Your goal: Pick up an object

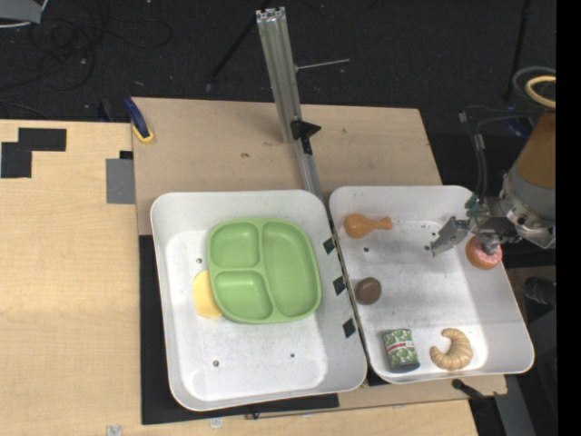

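A grey robot arm is reaching in from the right, its gripper (457,234) hanging over the right bin (418,321) near the far right edge. Its fingers are looking spread and are holding nothing. A red-orange ball (484,253) is sitting just beside them, probably the likeliest pick. A green divided plate (264,270) is lying in the left bin (254,371).

Even overhead light, soft shadows, dark surround; slightly soft, perhaps grainy.
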You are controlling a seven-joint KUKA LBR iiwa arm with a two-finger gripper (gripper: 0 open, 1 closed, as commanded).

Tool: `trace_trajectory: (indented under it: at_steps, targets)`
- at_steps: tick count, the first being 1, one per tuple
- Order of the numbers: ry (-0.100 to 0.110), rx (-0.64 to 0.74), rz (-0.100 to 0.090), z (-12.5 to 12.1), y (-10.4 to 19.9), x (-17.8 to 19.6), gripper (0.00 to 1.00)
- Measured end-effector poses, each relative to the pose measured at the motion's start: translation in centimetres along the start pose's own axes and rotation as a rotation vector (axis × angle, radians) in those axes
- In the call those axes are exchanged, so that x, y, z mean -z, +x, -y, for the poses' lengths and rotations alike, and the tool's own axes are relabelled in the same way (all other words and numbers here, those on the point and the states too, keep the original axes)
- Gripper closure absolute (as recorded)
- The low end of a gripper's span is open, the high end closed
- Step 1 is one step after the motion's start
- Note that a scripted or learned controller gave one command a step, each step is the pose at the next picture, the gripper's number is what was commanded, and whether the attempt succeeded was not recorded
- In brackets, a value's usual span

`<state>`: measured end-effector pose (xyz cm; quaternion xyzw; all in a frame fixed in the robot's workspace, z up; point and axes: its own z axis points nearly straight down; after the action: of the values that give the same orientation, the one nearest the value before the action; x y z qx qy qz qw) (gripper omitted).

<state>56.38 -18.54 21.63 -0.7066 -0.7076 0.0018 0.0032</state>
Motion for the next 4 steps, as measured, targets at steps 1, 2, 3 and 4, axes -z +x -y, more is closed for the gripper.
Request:
trace_trajectory:
  at_steps: [1, 2, 3, 4]
  targets:
    - [0.0, -0.001, 0.0, -0.3, -0.2, -4.5, 0.0]
    - [0.0, -0.002, 0.0, -0.2, -0.7, -9.0, 0.0]
    - [-0.003, -0.004, 0.001, -0.2, -0.8, -7.8, 1.0]
    - [-0.01, 0.0, 0.003, -1.3, -0.7, -2.2, 1.0]
